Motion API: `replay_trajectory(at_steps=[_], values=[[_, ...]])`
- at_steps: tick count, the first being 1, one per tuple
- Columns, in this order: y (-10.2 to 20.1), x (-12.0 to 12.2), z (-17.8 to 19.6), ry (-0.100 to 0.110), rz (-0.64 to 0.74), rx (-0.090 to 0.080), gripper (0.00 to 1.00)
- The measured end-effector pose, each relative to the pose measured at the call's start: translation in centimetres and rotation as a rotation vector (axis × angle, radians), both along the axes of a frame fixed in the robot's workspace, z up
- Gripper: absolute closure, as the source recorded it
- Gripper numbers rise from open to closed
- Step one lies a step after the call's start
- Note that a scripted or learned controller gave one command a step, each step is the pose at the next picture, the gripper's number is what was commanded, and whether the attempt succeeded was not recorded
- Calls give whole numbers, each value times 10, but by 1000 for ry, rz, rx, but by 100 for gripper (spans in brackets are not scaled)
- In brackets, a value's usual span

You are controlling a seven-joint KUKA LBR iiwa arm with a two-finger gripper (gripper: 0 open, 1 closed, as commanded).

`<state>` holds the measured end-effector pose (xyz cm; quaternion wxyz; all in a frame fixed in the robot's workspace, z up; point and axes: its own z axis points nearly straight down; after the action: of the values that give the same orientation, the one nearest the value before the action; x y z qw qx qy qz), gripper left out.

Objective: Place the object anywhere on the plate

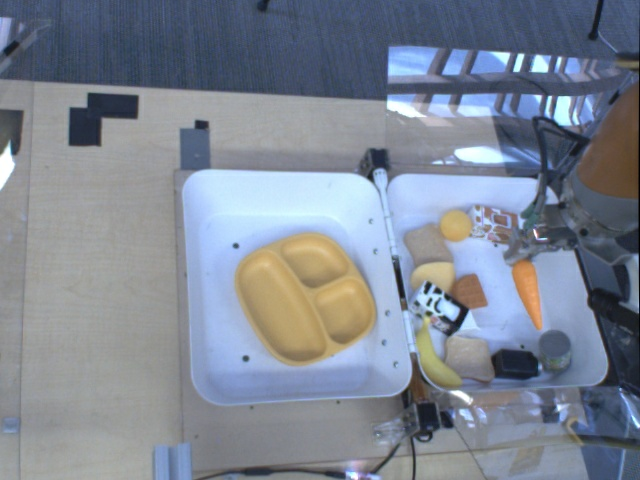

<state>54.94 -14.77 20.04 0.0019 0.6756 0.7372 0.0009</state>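
Yellow and bare, the 3-compartment plate sits in the left bin while every item remains in the right bin. The gripper hangs over the carrot, at or near its top end; whether the fingers are apart or clamped cannot be told from here. Banana, lemon and bread pieces lie nearby. Nothing has reached the plate: by the look of it, the whole carry is left.
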Motion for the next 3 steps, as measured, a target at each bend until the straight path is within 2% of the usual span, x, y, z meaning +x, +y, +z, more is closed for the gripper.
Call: replay_trajectory(at_steps=[1, 2, 3], values=[[104, 8, 13, 0, 143, 3, 100], [176, 55, -1, 3, 133, 2, 100], [263, 32, 26, 2, 98, 5, 100]])
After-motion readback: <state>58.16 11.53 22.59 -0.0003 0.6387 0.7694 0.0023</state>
